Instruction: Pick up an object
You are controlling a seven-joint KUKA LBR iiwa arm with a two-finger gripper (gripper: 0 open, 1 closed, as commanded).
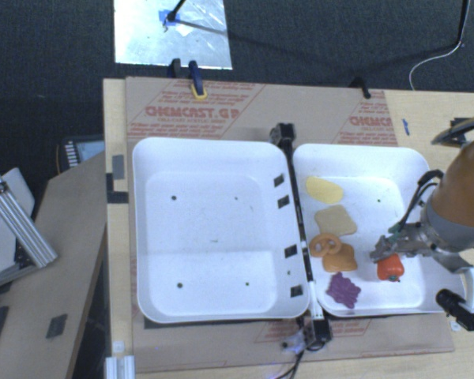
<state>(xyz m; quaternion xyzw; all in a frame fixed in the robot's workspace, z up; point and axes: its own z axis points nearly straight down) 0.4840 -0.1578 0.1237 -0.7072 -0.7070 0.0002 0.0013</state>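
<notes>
The right bin (411,164) holds several small objects. A pale yellow piece (324,189) lies near its left wall, with a tan piece (336,221) below it. An orange pretzel-shaped piece (332,251) sits lower, and a purple lump (344,290) lies near the front wall. A red object (391,268) rests on the bin floor at the front right. My gripper (389,250) is low in the right bin, directly over the red object and touching or almost touching its top. The arm's orange band (464,188) rises behind it at the right edge.
The left bin (213,235) lies beside the right one, with a black divider strip (294,219) between them. Cardboard (245,109) lies under both bins. A shiny sheet (174,22) sits at the back left, and cables (426,61) trail at the back right.
</notes>
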